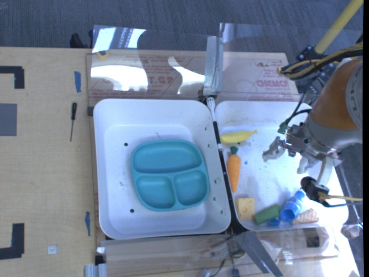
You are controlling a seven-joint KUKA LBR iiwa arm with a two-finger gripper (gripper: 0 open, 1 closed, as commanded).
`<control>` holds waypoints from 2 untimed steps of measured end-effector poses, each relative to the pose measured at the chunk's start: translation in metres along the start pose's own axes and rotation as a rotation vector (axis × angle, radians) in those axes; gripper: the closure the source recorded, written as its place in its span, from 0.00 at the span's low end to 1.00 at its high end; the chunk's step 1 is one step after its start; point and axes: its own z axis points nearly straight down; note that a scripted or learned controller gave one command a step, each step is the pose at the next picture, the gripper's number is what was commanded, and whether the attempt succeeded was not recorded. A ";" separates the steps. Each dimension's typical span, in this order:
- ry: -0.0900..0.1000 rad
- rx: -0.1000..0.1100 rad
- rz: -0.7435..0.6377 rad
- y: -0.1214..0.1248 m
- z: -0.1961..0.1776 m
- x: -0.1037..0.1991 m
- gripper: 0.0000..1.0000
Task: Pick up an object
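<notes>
The carrot (233, 171), taken as the likeliest object, lies in the right bin (262, 117) against its left wall, just below the banana (237, 136). It is judged light, rigid, smooth plastic, best pinched across its thick middle. The gripper (286, 153) hangs released, grasping nothing. Reversed red lettering on the board beyond cannot be read.

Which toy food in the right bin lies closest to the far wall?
The yellow banana; it sits farthest up, just above the carrot, while the other pieces cluster along the near edge.
</notes>
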 end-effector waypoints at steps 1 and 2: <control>-0.002 0.004 -0.001 -0.001 -0.008 0.000 1.00; -0.002 0.005 -0.001 -0.001 -0.007 0.000 0.00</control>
